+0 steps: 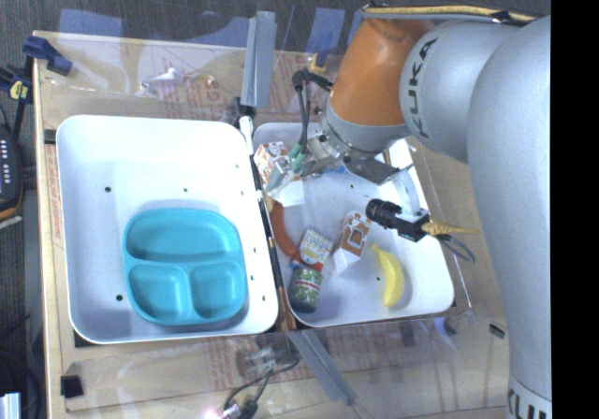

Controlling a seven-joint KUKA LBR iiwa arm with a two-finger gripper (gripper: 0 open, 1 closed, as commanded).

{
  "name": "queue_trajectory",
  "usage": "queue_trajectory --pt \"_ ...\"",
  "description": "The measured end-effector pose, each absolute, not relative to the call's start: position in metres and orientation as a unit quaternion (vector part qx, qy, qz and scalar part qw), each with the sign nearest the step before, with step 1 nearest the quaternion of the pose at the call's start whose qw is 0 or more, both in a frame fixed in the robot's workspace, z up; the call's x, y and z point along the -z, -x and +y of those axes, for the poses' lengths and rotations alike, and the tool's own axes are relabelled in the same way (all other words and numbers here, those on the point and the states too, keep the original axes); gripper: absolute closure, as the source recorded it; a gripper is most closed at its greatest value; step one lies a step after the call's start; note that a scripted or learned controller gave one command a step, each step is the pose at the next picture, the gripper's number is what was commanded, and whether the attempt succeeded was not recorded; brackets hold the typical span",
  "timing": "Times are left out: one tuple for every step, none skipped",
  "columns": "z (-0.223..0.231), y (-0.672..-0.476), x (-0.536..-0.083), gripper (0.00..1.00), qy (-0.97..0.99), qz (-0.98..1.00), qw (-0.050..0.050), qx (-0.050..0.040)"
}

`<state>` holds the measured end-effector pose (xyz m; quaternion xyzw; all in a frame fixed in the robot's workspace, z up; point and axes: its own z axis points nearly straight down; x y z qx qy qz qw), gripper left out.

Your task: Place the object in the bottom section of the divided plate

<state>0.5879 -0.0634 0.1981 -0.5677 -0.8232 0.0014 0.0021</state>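
You cannot tell the gripper [301, 157] state above the right white bin [432, 300], where the light, smooth, curved yellow plastic banana [392, 279] lies; take it across its middle for the turquoise divided plate [184, 265].

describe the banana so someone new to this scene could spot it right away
Look in the right-hand white bin, under the grey arm. The banana lies near that bin's lower right corner, apart from the packets and the can. It is the one plain yellow, curved thing there.
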Motion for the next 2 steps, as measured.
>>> queue_trajectory --pt "-0.0115 -0.5487 -0.1905 1.00 0.490 -0.872 0.003 -0.0015" --pt "-0.0122 -0.5488 -0.1907 0.00 0.490 -0.871 0.002 -0.0014"
